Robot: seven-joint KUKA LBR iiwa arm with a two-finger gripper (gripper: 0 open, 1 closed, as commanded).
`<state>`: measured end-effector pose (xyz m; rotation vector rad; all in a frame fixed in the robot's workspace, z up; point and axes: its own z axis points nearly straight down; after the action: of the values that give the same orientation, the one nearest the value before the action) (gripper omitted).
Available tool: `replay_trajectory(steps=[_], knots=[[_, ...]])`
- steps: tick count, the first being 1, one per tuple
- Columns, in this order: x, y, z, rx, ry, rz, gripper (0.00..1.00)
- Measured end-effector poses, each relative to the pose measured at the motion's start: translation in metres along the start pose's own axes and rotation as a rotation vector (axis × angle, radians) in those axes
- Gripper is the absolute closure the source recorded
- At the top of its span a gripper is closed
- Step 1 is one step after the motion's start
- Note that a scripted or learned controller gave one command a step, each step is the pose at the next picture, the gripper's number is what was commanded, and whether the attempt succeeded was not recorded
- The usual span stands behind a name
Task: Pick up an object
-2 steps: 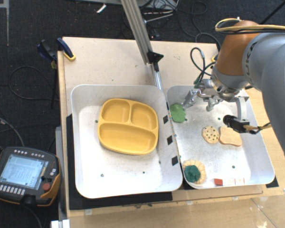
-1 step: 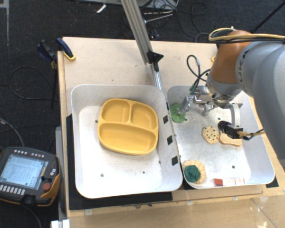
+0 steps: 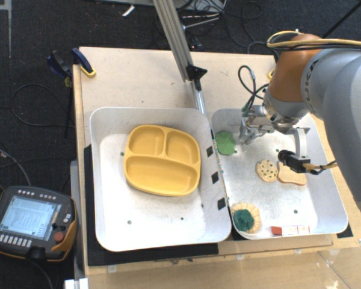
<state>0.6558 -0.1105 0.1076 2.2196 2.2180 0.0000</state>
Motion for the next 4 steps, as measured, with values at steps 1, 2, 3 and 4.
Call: replay_trajectory(steps=[1,2,3,4], knots=[[0.001,0.01,-0.048,-0.005,0.002,-0.003,1.0],[0.007,0.008,-0.11,-0.006,0.002,-0.004,1.0],[0.007,0.009,-0.141,-0.003,0.002,-0.004,1.0],[0.049,-0.006,-0.143,0.004,0.004,-0.007,1.0]])
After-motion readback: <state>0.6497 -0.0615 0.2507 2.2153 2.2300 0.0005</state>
